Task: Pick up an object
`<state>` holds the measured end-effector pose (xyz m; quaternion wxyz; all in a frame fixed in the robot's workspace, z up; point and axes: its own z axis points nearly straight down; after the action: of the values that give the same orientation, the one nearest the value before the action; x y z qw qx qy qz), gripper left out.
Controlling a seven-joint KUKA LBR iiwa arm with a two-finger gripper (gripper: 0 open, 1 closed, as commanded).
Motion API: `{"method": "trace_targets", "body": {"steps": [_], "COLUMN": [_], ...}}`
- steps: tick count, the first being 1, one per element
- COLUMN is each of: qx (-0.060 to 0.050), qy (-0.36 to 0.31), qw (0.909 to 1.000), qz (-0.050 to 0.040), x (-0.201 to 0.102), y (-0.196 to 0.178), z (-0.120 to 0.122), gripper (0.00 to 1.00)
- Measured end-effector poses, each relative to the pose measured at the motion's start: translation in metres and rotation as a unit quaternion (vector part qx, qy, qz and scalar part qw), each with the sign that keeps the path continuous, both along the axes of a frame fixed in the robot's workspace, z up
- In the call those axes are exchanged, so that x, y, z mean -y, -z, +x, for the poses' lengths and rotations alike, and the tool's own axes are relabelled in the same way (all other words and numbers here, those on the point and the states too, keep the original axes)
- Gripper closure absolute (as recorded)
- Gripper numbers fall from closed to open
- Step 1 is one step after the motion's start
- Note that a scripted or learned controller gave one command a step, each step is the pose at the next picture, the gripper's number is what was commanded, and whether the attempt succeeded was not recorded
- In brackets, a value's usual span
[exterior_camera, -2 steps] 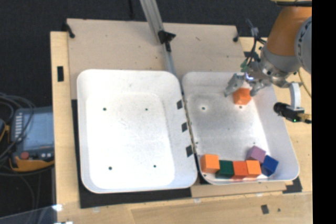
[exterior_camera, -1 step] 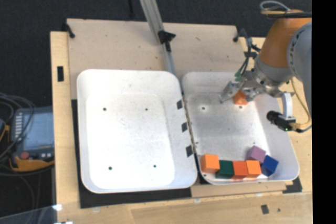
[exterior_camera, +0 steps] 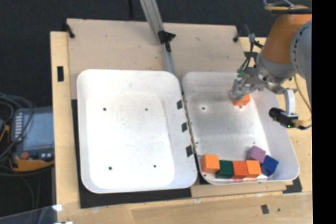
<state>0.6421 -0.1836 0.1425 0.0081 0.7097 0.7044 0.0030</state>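
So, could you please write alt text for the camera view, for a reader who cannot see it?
A grey and orange robot arm's gripper is at a small orange block in the right bin. More coloured blocks line that bin's near edge, beside the left bin.

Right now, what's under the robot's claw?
An orange block sits right below the gripper, over the right bin. The gripper covers the block's top, so whether it's gripped is hidden.

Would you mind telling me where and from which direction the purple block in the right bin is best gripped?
Grip the purple block from straight above, fingers closing on its left and far faces. It lies tilted, with the blue block crowding its near right side and an orange block just in front, so those sides probably leave no finger room. The bin floor behind it is open.
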Motion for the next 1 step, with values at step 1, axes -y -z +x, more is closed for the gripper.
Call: {"method": "trace_targets", "body": {"steps": [1], "qx": [-0.004], "qy": [-0.004], "qw": [1.0000], "qz": [0.0025], "x": [-0.0005], "y": [-0.0654], "z": [0.0028], "gripper": [1.00]}}
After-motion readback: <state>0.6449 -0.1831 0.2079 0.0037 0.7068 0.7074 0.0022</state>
